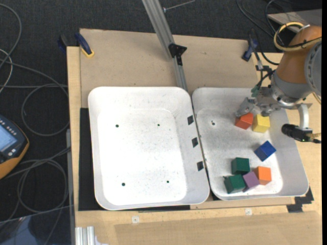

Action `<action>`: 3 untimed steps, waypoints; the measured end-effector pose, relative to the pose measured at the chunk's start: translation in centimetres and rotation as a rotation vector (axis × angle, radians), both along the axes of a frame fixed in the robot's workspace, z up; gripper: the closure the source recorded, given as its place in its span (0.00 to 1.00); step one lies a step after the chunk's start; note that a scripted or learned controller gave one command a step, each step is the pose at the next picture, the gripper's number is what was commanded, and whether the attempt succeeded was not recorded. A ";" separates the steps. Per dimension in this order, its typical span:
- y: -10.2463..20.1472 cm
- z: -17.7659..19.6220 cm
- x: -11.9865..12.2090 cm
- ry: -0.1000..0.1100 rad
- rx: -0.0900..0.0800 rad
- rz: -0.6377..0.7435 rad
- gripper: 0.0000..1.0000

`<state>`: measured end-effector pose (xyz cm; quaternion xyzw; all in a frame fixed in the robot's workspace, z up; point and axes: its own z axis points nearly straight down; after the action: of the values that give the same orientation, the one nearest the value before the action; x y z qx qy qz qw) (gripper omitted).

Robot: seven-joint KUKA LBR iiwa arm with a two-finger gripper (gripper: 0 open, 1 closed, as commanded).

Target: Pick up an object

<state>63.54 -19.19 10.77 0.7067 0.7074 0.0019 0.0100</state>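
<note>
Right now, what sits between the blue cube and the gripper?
In the camera view the yellow cube lies between the gripper and the blue cube, with bare bin floor below it.

Wooden bench point(133, 60), two white bins point(102, 137)

The arm point(301, 60) comes in from the upper right of the frame — grey, with an orange band above the wrist. It bends down toward the middle right. The gripper point(254, 107) hangs low at its end, pointing down — fingers too small to make out.
</note>
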 end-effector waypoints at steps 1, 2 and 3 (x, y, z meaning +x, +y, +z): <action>0.2 1.6 0.4 -0.012 0.001 0.003 1.00; 0.1 6.1 0.9 0.010 0.009 0.001 1.00; 0.1 11.3 1.1 0.009 0.009 0.001 1.00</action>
<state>64.65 -19.07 22.11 0.7063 0.7079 0.0020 0.0038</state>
